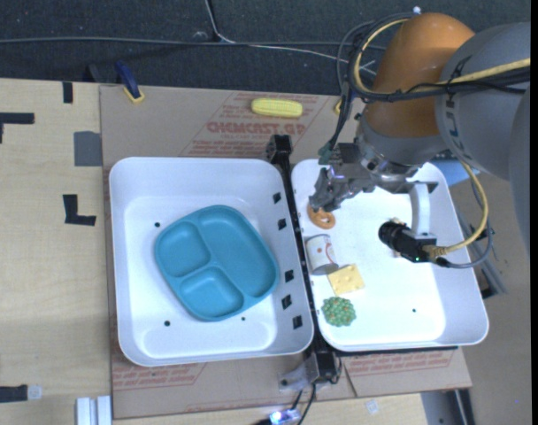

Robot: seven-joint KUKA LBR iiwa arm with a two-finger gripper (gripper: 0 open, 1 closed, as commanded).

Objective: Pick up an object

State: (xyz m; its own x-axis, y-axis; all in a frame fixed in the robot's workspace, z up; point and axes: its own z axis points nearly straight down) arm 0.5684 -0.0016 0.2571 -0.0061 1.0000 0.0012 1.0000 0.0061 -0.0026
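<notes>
Claw at 12 o'clock of orange ring in right bin; finger state unreadable. Best: drop straight, straddle ring rim, pinch, lift slow.

Grey arm with a rounded orange band above the wrist; yellow and black cables loop beside the band.

The bins were white; the tray was blue. The cheese was yellow, the broccoli green, the pretzel orange-brown. The bench was pale wood.
</notes>
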